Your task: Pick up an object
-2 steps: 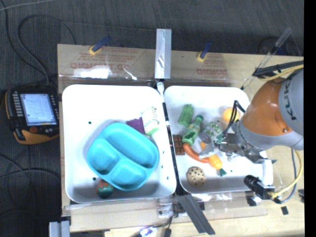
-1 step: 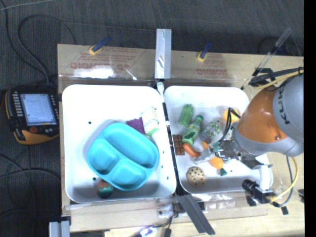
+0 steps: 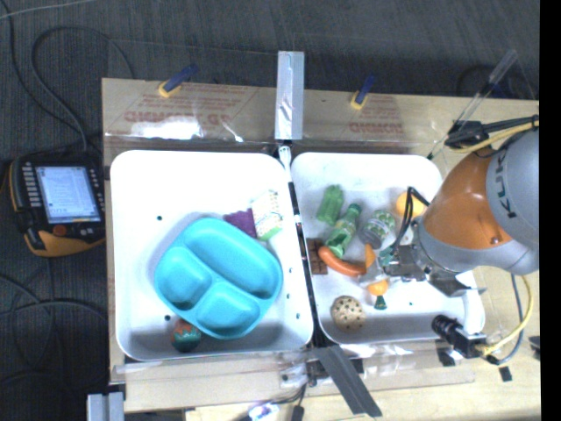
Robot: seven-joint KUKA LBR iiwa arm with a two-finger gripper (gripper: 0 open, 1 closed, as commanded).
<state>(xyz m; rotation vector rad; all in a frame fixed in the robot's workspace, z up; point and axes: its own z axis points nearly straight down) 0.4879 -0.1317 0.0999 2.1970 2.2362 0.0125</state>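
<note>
My gripper (image 3: 392, 264) reaches down into the right bin (image 3: 421, 169) from the right, under the orange wrist band. It hovers just right of an orange carrot-like piece (image 3: 340, 262) and above a small orange bit (image 3: 377, 287) and a tiny green bit (image 3: 380, 303). Two green bottles (image 3: 330, 203) (image 3: 344, 227) and a clear jar (image 3: 379, 226) lie further back. A tan dotted ball (image 3: 347, 311) rests near the front wall. A yellow-orange thing (image 3: 403, 204) is partly hidden by the arm.
The left bin (image 3: 131, 235) holds a blue divided tray (image 3: 219, 274), a purple item (image 3: 241, 223), a white-and-green packet (image 3: 267, 215) and a small red-green ball (image 3: 184, 334). A divider wall (image 3: 302, 261) separates the bins.
</note>
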